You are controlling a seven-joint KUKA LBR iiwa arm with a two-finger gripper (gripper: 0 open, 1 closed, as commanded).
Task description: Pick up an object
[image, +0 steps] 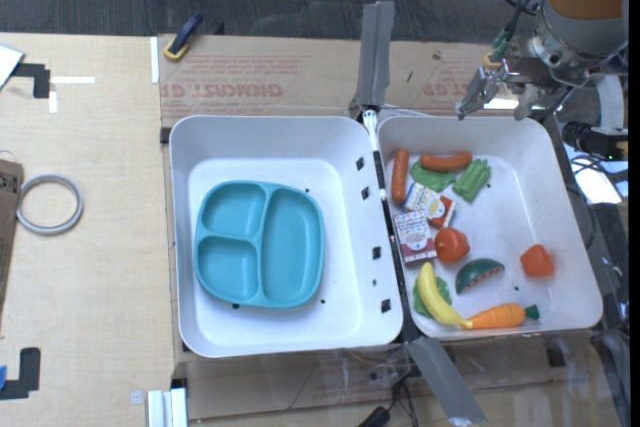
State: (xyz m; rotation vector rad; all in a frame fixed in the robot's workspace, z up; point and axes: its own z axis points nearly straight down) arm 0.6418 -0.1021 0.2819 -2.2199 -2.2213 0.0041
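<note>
Plastic, by the look of them, the toy foods lay scattered in the right bin point(560, 165), and any of them could have served as the thing to pick up. A yellow banana point(437, 294) lay near the front wall, touching a carrot point(495, 317) at its lower end. Just behind them sat a watermelon slice point(479, 273), a red tomato point(451, 244) and a small printed carton point(413, 230). An orange fruit point(537, 261) stood apart toward the right wall. At the back lay two sausages, one upright along the divider point(400, 177) and one crosswise point(446, 160), beside a green vegetable point(472, 177).

The gripper point(487, 90) hung above the bin's rear rim, over the cardboard, well clear of every piece. Whether its fingers were spread or closed could not be told from this slant.

These pieces were probably light, hollow and stiff, with smooth skins that would slip under a poor pinch. The round tomato and orange fruit would likely roll away. The lone sausage by the divider or the carrot seemed easier: narrow, straight, best taken across the middle. The banana's curve would want a hold at its thickest part.

The left bin point(190, 145) held a teal divided plate point(260, 245).
</note>
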